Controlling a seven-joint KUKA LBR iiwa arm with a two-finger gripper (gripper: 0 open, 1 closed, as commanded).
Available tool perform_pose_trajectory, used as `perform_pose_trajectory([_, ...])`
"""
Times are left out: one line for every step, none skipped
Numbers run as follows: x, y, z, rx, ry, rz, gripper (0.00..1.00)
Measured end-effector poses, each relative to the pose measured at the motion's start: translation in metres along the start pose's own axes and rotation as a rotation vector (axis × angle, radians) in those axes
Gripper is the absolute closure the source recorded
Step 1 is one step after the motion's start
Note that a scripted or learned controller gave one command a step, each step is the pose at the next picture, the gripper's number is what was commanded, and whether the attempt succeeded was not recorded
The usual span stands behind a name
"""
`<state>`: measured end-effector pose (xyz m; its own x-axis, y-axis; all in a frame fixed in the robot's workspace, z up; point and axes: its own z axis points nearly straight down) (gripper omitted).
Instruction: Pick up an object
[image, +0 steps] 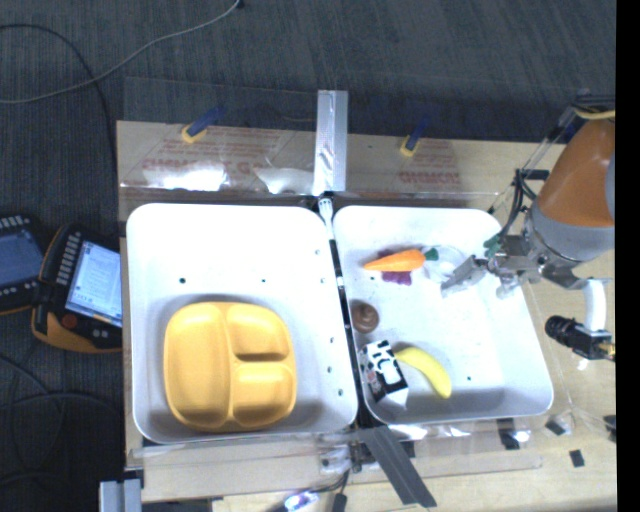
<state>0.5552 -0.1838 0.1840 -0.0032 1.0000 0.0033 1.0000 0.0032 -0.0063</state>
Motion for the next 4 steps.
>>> perform_pose_trajectory([0.036, 0.089, 0.089, -0.011, -0.011, -0.076, 0.0])
perform_pose_trajectory([0.05, 0.049, 0.067, 0.0, -0.006, -0.104, 0.0])
perform_pose_trajectory([0.046, -0.066, 0.095, -0.017, -0.006, -0.21, 0.0])
perform_pose_trajectory([0.083, 0.036, 0.084, -0.001, -0.002, -0.312, 0.0])
